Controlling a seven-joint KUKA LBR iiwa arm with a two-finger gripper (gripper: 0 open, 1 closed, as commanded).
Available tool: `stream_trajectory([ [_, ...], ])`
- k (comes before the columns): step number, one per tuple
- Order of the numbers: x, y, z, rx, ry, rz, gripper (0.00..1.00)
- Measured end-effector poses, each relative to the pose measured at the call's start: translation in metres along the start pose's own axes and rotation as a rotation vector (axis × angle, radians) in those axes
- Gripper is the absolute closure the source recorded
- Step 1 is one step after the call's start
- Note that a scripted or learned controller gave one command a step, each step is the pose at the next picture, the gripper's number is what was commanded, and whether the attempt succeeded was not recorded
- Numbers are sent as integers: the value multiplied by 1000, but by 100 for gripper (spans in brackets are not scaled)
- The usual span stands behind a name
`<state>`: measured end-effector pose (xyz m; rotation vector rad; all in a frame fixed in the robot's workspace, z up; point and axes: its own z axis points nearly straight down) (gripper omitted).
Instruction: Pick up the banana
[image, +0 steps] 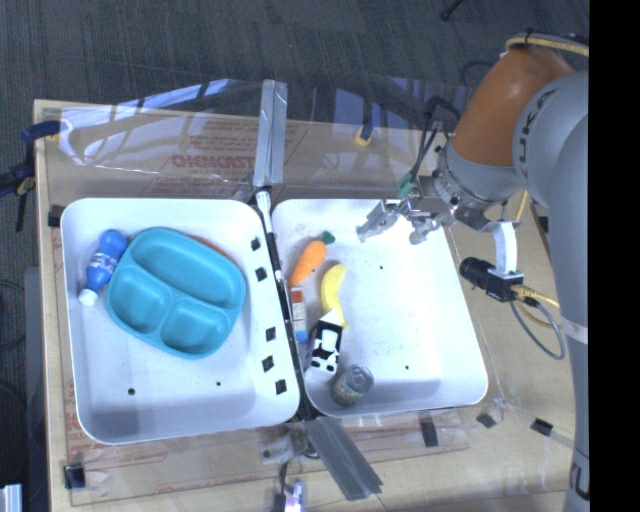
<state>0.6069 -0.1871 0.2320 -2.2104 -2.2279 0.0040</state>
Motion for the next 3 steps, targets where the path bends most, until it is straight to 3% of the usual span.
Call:
stream_trajectory([
  [1,15,-36,125,2,0,-91,0],
  [2,46,-18,139,-6,-4,-30,0],
  [3,47,-18,129,-4,-3,-33,100],
])
